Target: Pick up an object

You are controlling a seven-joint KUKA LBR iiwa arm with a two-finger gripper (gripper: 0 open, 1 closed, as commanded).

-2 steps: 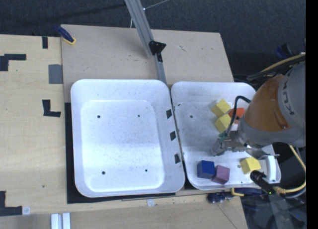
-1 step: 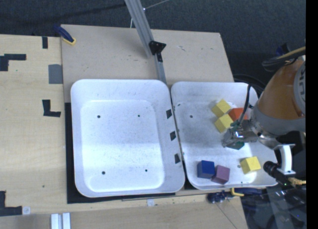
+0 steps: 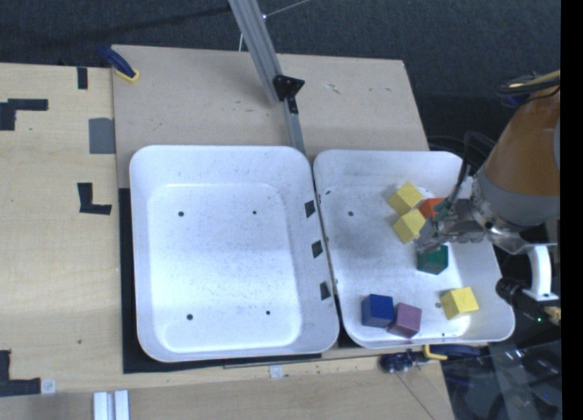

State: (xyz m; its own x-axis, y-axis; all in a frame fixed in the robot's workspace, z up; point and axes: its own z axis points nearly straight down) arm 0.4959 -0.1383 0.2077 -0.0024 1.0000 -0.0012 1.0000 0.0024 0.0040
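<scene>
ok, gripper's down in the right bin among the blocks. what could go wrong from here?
1. Clutter: the gripper sits among two yellow blocks, an orange block and the green block, so it may nudge neighbours or catch two.
2. This cluster lies near the right bin wall on the arm's side, so the wrist could crowd the rim.

Blocks in right bin; left bin alongside.

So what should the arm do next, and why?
Probably lower straight down and close: the end effector hangs just above the green block in the right bin, beside an orange block and two yellow blocks, with nothing visibly held.
</scene>
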